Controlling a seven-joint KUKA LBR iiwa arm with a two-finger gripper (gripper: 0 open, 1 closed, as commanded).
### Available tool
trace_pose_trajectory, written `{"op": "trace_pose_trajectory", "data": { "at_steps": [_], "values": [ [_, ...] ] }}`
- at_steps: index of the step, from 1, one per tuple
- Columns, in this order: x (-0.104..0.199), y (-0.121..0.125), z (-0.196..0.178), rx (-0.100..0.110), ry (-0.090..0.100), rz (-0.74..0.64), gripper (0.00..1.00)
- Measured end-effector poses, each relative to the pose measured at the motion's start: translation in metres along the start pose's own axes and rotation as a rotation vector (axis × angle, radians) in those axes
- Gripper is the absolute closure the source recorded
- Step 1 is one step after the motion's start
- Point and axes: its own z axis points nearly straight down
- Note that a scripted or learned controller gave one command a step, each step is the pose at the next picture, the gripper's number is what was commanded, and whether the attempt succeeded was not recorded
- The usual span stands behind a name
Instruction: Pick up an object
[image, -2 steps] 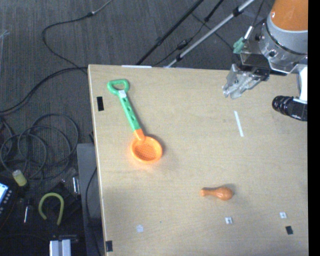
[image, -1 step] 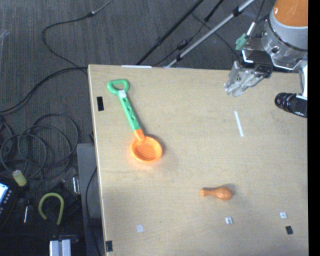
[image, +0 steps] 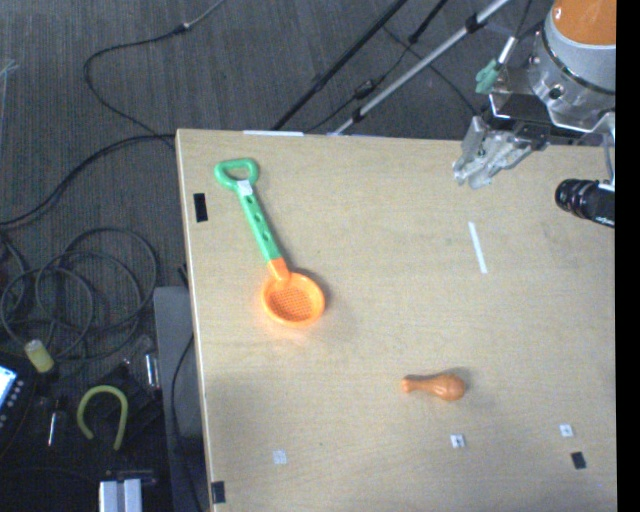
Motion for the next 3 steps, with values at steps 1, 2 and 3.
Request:
{"op": "trace_pose_trajectory", "data": {
  "at_steps": [1, 2, 3],
  "values": [
    [0.003, -0.072, 0.045, -0.005, 0.012, -0.192, 1.0],
    [0.002, -0.071, 0.036, -0.005, 0.011, -0.191, 1.0],
    [0.002, -0.07, 0.026, -0.004, 0.009, -0.191, 1.0]
  ]
}}
